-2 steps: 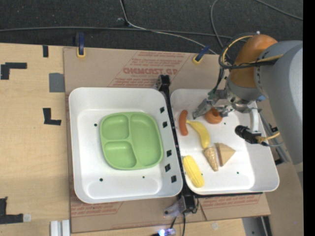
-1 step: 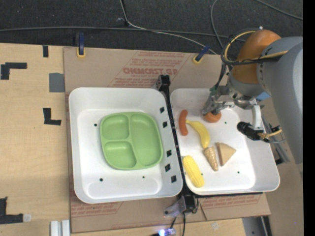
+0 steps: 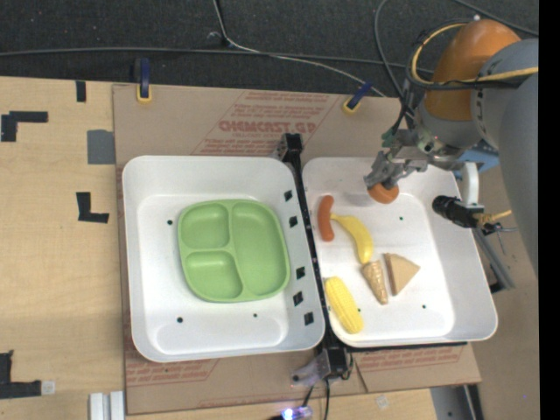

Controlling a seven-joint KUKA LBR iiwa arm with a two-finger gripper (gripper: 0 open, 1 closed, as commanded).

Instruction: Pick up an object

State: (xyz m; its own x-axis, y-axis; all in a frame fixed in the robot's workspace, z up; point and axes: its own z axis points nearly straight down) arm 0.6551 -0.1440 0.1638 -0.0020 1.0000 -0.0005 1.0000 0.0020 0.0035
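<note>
In the right bin (image 3: 455, 318), my gripper (image 3: 385, 182) hangs over the far side, near the bin's back edge. A small round orange fruit (image 3: 384, 193) sits between its fingertips, its top half covered by them, and the gripper is shut on it. Closer to the front lie a red sausage (image 3: 325, 218), a curved yellow banana (image 3: 356, 237), an ice-cream cone (image 3: 376, 282), a tan wedge (image 3: 402, 273) and a yellow corn cob (image 3: 344, 304).
The left bin (image 3: 149, 322) holds a green divided plate (image 3: 234, 250). A black divider (image 3: 300, 226) runs between the bins. A black fitting (image 3: 455, 210) with cables sits at the right bin's far right rim, beside the arm (image 3: 477, 68).
</note>
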